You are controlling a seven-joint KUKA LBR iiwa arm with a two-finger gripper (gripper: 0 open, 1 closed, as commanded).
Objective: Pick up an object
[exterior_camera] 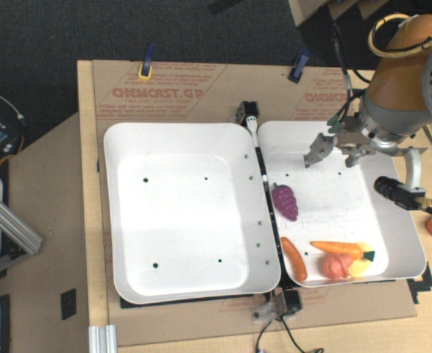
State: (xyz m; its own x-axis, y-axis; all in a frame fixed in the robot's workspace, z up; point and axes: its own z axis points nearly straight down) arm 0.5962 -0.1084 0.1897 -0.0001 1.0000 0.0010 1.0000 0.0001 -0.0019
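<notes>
Looking down on the two bins, we find our gripper point(335, 151) hovering over the far part of the right bin point(392, 219), its fingers spread apart with nothing between them. All the candidate objects lie nearer the camera than the gripper does, gathered toward the near end of that same bin.

The closest of them is the purple grape bunch point(285, 201), which sits against the bin's left wall, down and to the left of the gripper in this view. Its long axis runs roughly along that wall, from far to near. Well beyond it, in the near corner, we see the orange sausage-shaped piece point(294, 259) lying at a slant, the carrot point(338, 248) lying almost crosswise, and the pink and yellow pieces point(342, 268) touching one another just below the carrot.

We judge the grapes the likeliest target: they stand apart from the rest, so the fingers could close across the short width. The neighbouring wall leaves little room on that side. The left bin point(127, 219) holds nothing for us to take.
</notes>
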